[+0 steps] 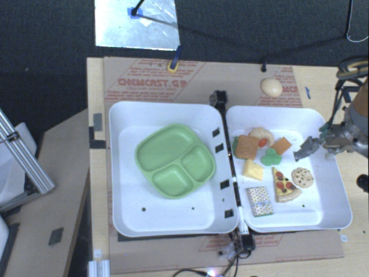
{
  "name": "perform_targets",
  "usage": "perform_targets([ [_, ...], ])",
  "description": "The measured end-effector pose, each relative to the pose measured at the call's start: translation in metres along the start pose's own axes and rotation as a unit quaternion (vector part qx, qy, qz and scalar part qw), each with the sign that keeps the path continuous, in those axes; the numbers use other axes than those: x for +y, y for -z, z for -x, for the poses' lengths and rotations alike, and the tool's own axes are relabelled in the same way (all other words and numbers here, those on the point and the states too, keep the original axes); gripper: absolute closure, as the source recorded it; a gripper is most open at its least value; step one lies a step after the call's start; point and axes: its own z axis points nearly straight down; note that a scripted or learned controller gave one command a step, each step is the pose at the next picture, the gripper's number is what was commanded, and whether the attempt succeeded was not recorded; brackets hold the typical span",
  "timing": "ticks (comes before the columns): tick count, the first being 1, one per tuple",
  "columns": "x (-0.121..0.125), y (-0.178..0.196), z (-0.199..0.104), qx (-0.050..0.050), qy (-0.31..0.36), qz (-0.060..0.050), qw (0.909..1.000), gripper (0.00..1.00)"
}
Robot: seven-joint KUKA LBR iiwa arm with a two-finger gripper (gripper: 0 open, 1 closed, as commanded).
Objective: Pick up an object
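Observation:
The right bin [323, 212] holds several toy foods: a brown toast piece [247, 147], a round bun [261, 135], an orange wedge [281, 145], a green leafy piece [270, 158], a yellow cheese block [252, 169], a pizza slice [283, 185], a cookie [302, 178] and a small patterned packet [260, 201]. My gripper [305, 149] hangs over the bin's right part, just above and right of the cookie, with nothing visibly between its fingers.
The left bin [124, 206] holds a green divided plate [174, 160]. A beige egg-like ball [271, 87] lies on the bench behind the right bin. A shiny metal sheet [136, 16] lies at the back left.

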Motion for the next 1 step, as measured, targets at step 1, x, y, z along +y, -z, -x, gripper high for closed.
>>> perform_targets([
  [1,0.0027,0.0063,-0.0004,-0.001,0.002,0.006,1.0,0.0],
])
